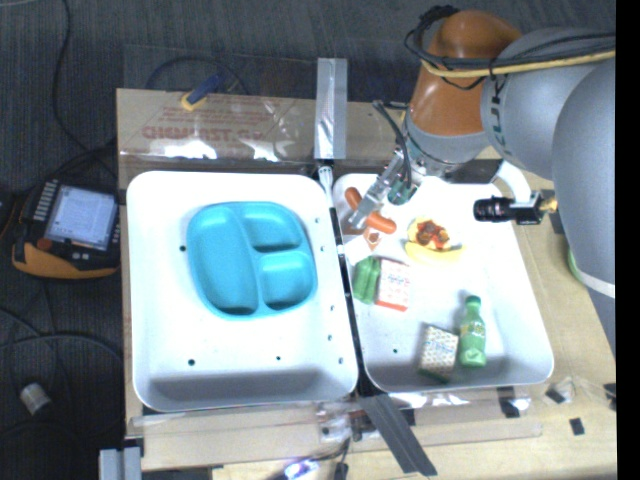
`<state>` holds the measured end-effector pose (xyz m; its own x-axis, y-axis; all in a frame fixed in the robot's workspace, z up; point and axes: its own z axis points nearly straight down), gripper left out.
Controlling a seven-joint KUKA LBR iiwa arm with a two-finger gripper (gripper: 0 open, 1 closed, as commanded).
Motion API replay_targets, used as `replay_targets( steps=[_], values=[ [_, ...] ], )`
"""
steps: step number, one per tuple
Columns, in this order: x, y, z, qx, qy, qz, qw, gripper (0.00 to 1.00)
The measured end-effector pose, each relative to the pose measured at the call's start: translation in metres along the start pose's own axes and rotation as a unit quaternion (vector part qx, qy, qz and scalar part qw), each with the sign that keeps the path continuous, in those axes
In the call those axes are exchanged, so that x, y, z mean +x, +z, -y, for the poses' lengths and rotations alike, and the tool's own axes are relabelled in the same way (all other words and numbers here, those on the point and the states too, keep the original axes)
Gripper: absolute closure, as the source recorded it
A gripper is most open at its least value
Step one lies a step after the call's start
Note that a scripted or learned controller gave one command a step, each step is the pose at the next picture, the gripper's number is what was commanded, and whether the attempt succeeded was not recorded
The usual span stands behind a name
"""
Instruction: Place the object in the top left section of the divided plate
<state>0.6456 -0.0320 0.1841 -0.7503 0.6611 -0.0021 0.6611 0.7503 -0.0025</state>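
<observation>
A blue divided plate [250, 258] with three sections lies in the left bin [160, 348]; nothing sits in its sections. My gripper [388, 192] hangs over the back left corner of the right bin [530, 318]. Just below and left of it lie two orange-red sausage-like pieces, one [354, 198] by the bin's rim and one [380, 224] nearer the middle. The gripper's tip is close to them, and I cannot make out whether it touches either piece.
The right bin also holds a yellow dish with dark red food [432, 236], a green packet beside a white card [382, 280], a green bottle [472, 332] and a small patterned box [437, 350]. A raised divider [340, 268] separates the bins.
</observation>
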Motion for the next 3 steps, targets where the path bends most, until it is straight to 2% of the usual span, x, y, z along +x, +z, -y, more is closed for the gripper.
replay_targets(
  steps=[1, 2, 3],
  values=[
    [0.05, 0.0, -0.056, 0.0, -0.057, 0.0, 0.9984, 1.0],
    [-0.005, 0.0, -0.013, 0.0, -0.079, 0.001, 0.9969, 1.0],
    [0.032, 0.0, -0.054, -0.001, -0.075, 0.0, 0.9972, 1.0]
  ],
)
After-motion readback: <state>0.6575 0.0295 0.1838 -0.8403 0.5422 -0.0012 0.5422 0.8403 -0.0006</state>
